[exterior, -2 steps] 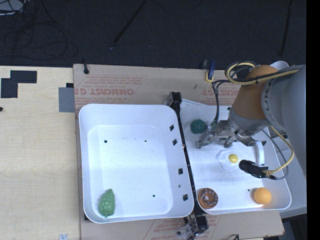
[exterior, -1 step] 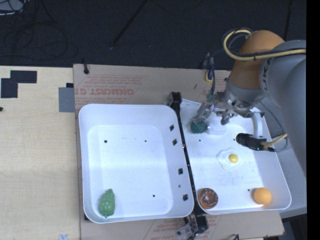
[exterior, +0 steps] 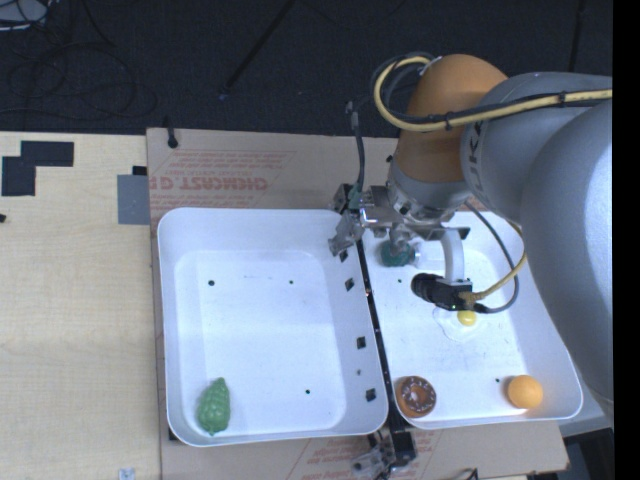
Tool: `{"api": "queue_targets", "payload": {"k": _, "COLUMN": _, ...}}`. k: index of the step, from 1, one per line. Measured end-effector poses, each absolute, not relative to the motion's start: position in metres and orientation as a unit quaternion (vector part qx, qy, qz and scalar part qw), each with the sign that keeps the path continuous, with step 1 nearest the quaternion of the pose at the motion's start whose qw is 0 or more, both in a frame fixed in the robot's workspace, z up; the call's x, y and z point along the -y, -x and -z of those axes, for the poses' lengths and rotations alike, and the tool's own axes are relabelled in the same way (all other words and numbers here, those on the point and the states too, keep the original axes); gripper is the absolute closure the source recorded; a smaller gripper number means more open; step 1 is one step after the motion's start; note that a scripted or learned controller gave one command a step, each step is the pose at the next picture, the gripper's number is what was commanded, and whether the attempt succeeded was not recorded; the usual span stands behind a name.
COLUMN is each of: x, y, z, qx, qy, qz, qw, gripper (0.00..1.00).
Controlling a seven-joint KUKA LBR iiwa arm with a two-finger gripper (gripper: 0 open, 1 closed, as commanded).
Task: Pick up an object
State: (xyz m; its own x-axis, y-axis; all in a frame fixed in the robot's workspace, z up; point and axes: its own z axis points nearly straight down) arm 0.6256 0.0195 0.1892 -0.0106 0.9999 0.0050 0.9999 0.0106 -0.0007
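The divider where the two white bins meet serves as the landmark here. Well to its left, in the near corner of the left bin, lies a knobbly green object, alone and untouched. Just right of the divider's near end sits a brown chocolate-glazed doughnut, close to the front wall of the right bin. Right of the divider's far end, the gripper hangs low over the right bin with a small teal object directly beneath it; whether the hand is spread or closed, or has that piece in its grasp, cannot be told from this angle. Further right of the divider, about level with its middle, a yellow-and-white fried-egg toy lies beside a black fitting on the arm, and an orange ball rests in the near right corner. The main risk appears to be a missed or glancing grasp: the teal object is small and close to the divider, so a slight offset could nudge it away or catch the bin wall.
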Motion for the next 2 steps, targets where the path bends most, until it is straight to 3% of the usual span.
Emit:
{"api": "queue_targets", "payload": {"k": 1, "x": -0.059, "y": -0.608, "z": -0.187, "qx": 0.709, "qy": 0.706, "qz": -0.0018, "qw": 0.002, "gripper": 0.00}}
{"api": "queue_targets", "payload": {"k": 2, "x": -0.130, "y": -0.588, "z": -0.189, "qx": 0.710, "qy": 0.705, "qz": -0.0014, "qw": 0.003, "gripper": 0.00}}
